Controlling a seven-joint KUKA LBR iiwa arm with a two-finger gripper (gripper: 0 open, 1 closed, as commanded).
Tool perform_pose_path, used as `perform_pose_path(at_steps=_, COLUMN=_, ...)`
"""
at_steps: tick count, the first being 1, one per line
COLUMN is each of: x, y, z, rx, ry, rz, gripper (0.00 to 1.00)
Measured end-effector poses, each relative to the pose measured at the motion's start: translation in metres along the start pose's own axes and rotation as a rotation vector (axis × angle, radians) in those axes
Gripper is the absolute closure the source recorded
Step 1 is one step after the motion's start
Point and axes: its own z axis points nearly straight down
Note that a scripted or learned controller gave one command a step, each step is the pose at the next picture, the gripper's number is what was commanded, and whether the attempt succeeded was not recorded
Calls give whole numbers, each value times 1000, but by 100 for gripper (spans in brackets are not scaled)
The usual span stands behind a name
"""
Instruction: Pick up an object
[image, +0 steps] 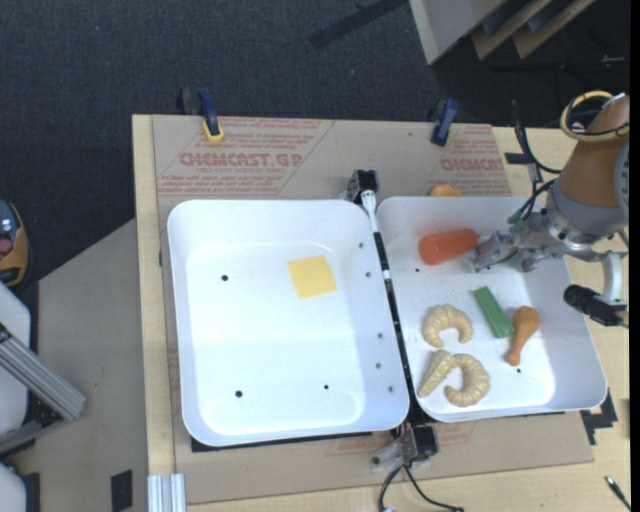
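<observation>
My gripper (497, 254) hangs low over the back of the right bin (580, 385), just right of an orange-red sausage-shaped piece (447, 246) and beside it rather than around it. Nothing shows in its grasp. In front of it lie a green stick (491, 311), a tan drumstick (521, 332) and two pale curled pastries (447, 325) (462, 378). A flat yellow square (312, 277) lies alone in the left bin (200, 330).
The arm, with its orange band (592, 160), comes in from the right over the right bin's back corner. A small orange object (445, 190) sits behind the right bin's rim. Blue clamps (209, 112) (444, 120) hold the board's far edge.
</observation>
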Motion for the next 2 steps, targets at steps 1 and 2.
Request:
perform_pose_path(at_steps=1, x=41, y=11, z=1, rx=3, ry=-6, rz=0, gripper=0)
perform_pose_path(at_steps=2, x=57, y=-17, z=2, rx=6, ry=-5, rz=4, gripper=0)
